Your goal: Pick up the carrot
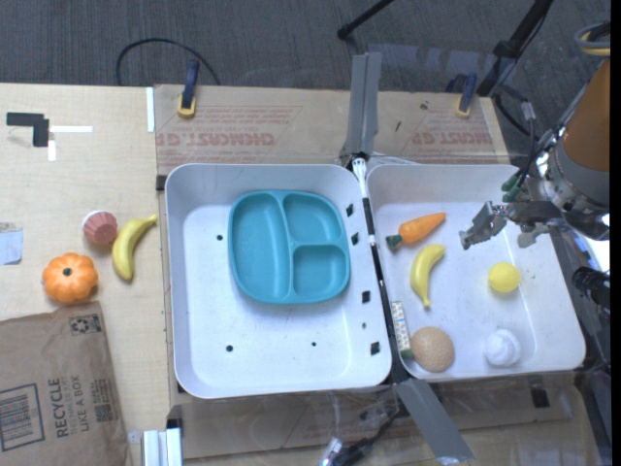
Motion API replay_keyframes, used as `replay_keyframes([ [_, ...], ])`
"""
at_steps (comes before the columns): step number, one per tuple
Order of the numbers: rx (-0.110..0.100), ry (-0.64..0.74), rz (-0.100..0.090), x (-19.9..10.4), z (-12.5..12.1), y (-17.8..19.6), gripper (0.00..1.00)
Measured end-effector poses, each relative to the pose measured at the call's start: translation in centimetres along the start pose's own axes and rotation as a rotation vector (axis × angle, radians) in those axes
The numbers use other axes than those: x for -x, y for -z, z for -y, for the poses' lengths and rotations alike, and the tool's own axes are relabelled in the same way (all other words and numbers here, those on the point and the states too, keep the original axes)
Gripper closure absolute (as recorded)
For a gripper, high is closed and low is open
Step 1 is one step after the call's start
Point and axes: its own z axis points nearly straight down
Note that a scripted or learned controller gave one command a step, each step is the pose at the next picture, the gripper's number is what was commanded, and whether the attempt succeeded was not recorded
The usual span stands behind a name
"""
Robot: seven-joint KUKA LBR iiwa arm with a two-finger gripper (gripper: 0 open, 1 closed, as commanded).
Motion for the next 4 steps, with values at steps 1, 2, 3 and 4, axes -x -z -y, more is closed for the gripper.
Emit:
replay_keyframes([
  [1, -0.001, 0.061, 0.000, 0.4, -7.4, -9.5, 0.00],
  [2, 0.026, 0.119, 0.006, 3.3, -12.8, -17.5, 0.00],
  [3, 0.026, 0.376, 0.010, 2.0, -12.7, -17.5, 0.00],
  [4, 0.026, 0.373, 0.007, 2.0, -12.8, -16.5, 1.00],
])
